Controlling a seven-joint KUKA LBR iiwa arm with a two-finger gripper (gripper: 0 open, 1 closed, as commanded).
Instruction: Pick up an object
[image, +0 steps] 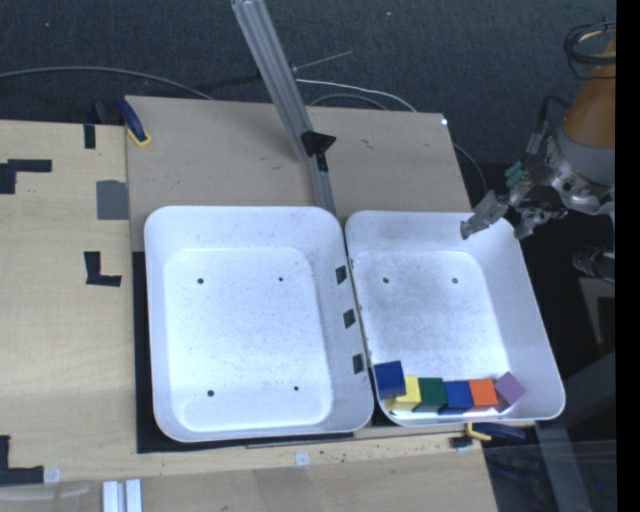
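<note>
6 blocks (445, 392) front of R bin (520, 290) | 2 bins | gripper (497, 215) above R bin's rim

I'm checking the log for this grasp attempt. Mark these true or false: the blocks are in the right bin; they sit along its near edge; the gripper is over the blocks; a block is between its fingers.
1. The blocks are in the right bin. True.
2. They sit along its near edge. True.
3. The gripper is over the blocks. False: it is at the bin's far right corner.
4. A block is between its fingers. False: none is seen there.
</note>
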